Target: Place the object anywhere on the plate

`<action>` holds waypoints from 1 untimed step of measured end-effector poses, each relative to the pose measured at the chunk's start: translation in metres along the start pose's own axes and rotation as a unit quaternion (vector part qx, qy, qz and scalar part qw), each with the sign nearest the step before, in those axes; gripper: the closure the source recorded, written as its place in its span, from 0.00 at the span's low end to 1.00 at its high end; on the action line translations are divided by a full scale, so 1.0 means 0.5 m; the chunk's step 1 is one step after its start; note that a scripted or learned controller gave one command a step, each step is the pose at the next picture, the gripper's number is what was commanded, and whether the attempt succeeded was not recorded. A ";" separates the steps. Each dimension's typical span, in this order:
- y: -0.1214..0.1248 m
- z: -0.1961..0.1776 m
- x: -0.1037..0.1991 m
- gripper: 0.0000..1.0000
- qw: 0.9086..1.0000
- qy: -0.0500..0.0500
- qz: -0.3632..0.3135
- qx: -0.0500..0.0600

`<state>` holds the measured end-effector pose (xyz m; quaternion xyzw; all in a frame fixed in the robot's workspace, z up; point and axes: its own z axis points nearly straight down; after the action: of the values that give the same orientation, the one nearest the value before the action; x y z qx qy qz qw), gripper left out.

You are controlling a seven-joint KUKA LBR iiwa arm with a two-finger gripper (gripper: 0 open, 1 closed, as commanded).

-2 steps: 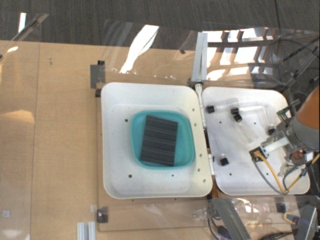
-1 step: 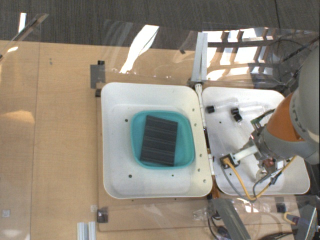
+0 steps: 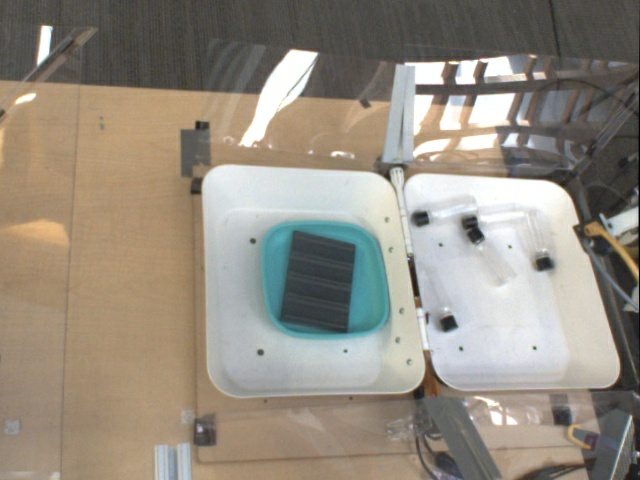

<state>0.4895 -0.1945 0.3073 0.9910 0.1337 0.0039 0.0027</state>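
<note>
Object (image 3: 319, 282) position: you find the dark grey ribbed block lying flat on the teal plate (image 3: 273, 268), near the plate's centre. Its long axis runs from 12 o'clock to 6 o'clock, with the top end turned slightly toward 1 o'clock. All four corners of the block sit inside the plate's rim, and a band of teal shows on every side.

The plate rests in the middle of the left bin (image 3: 232, 353), with white floor around it at every clock position.

At 3 o'clock from the plate, touching the left bin along its edge, you see the right bin (image 3: 525, 363). It holds four small black pieces (image 3: 472, 231), well apart from one another: at 10 o'clock, near 11 o'clock, near 2 o'clock and at 8 o'clock of the bin's floor. A clear, glassy item (image 3: 500, 258) lies between them; its outline is too faint to describe.

Both bins stand on the wooden bench (image 3: 100, 268). A grey metal post (image 3: 400, 118) rises at 12 o'clock of the seam between the bins. A small black bracket (image 3: 195, 153) sits at 11 o'clock of the left bin.

Claw state: you cannot tell from this view.
</note>
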 end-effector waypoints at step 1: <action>0.017 0.365 -0.012 0.00 1.000 -0.003 0.031 0.004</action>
<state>0.4874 -0.2049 0.1250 0.9947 0.1029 0.0001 -0.0011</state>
